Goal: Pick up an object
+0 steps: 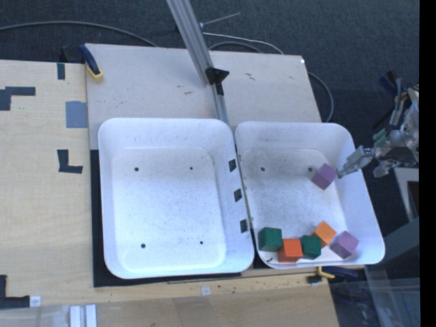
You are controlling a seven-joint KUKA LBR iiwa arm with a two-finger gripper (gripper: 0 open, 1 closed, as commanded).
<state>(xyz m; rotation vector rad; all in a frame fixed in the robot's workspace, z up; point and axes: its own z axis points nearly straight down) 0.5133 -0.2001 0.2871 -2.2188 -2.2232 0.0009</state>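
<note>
Your gripper (349,163) sits at the right rim of the right bin (354,182), its slim grey fingers (355,159) pointing left and down toward a purple block (323,176). The fingertip looks to be touching, or just short of, that block's upper right corner, but the view is too coarse for you to tell which, and you cannot tell whether the fingers are spread or closed; no block is visibly between them. The purple block lies tilted on the bin floor against the slope of the right wall, well apart from the other pieces. Behind the fingers, the wrist hardware (398,131) trails off toward the right edge, over the dark floor. Along the near wall of the same bin you have a loose row: a dark green cube (270,238) at the left, an orange cube (291,249) just beside it, a second green cube (311,245) touching that one, a smaller orange block (325,232) behind it, and a lighter purple cube (345,244) in the near right corner. The left bin (109,182) stands side by side with the right one on the pale bench (150,80), and a slanted metal rail (194,36) runs down from the top to the seam between the bins.
</note>
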